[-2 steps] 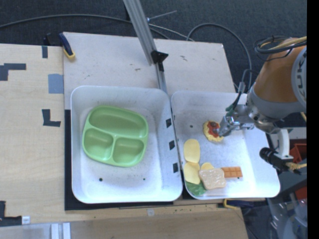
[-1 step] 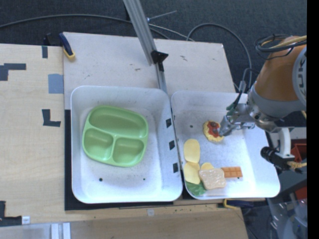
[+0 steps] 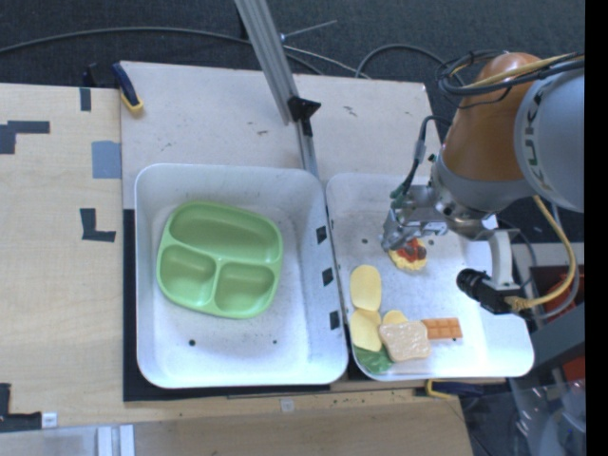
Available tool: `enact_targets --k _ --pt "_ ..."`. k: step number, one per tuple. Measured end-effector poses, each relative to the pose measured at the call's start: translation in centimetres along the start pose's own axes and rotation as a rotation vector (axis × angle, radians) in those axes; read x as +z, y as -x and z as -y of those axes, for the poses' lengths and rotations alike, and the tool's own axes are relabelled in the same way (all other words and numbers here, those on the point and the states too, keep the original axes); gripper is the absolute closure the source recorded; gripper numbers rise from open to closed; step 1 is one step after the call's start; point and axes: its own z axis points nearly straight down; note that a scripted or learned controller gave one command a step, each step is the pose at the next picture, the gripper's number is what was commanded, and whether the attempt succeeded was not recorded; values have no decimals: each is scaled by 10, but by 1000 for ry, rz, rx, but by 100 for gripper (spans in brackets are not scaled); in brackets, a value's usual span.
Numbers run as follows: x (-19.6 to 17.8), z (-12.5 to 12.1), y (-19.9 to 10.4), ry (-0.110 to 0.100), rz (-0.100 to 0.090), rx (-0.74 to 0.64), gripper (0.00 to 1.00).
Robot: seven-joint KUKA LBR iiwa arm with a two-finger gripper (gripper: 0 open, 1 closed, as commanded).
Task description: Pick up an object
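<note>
Small yellow-and-red toy food piece (image 3: 411,256), lying on the floor of the right bin (image 3: 494,350), directly beneath the gripper (image 3: 405,237). Gripper lowered onto it, touching or nearly so; opening impossible to tell from this angle. No lift yet visible. Grasp and raise apparently left to do. Green divided plate (image 3: 220,258) in the left bin (image 3: 152,350).

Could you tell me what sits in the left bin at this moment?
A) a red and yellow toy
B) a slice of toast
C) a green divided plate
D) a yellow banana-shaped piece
C: the green divided plate lies alone in the left bin, while the toast slice and the other food pieces are in the right bin, where the gripper hangs.
</note>
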Motion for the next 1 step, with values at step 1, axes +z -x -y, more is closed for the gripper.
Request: enact_targets --k 1 --pt "-7 -14 -55 0 0 0 100"
